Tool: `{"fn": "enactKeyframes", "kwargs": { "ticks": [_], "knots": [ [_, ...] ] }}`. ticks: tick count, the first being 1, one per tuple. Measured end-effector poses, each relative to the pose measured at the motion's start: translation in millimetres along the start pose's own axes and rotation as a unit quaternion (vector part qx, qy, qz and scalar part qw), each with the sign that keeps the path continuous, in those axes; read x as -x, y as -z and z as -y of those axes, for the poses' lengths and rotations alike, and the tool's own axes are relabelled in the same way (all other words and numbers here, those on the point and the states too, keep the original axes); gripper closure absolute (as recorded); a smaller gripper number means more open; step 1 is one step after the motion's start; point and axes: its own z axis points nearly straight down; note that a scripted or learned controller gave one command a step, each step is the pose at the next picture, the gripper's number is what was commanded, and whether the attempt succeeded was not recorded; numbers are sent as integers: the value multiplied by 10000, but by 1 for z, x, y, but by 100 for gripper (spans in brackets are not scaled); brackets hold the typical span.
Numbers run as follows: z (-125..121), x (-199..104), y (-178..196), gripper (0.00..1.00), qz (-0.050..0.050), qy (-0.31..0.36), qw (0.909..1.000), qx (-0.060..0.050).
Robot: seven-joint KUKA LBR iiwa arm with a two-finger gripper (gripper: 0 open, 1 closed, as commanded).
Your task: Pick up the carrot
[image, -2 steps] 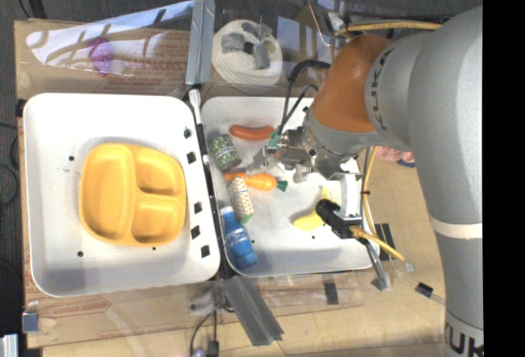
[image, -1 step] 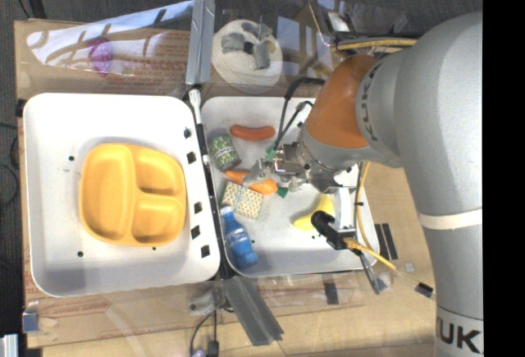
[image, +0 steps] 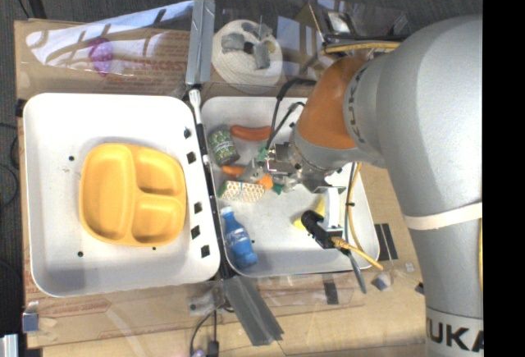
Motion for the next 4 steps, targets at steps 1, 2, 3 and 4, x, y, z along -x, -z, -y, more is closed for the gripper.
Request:
{"fn": "enactKeyframes", "kwargs": {
  "ticks": [1,2,3,4],
  "knots": [
    [1,-1,9,100,0,22,10000,-23],
    [1,0,9,0,1,22,10000,-21],
    [-35,-31,-1,0,1,-233,9997,-11],
    [-34,-32,8,100,-4,-209,9998,-38]
  ]
}}
